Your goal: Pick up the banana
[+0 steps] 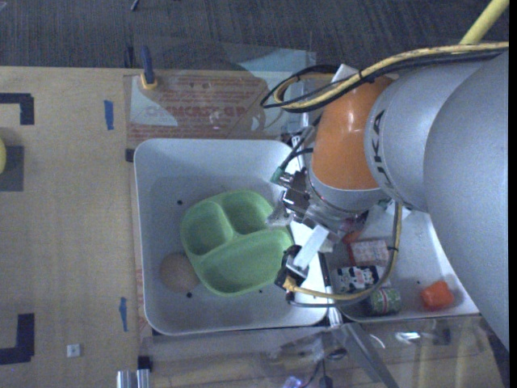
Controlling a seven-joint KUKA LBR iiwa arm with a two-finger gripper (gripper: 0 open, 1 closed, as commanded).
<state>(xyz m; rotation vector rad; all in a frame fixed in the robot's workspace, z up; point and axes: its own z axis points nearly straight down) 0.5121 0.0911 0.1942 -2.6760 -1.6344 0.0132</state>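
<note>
My gripper [280,203] hangs low over the left bin [153,176], at the right edge of a green divided plate [230,241] that lies in that bin. The grey arm with its orange band [347,148] reaches in from the right and covers the gripper from above. It also hides most of the right bin [440,253]. No yellow fruit can be made out in the parts of either bin that I can see.
A tan ball [178,272] rests against the plate's lower left. In the right bin's visible strip lie a small pink box [370,252], a dark printed packet [356,278], a green can [385,300] and an orange item [437,294]. A yellow sliver [2,157] sits at the bench's far left edge.
</note>
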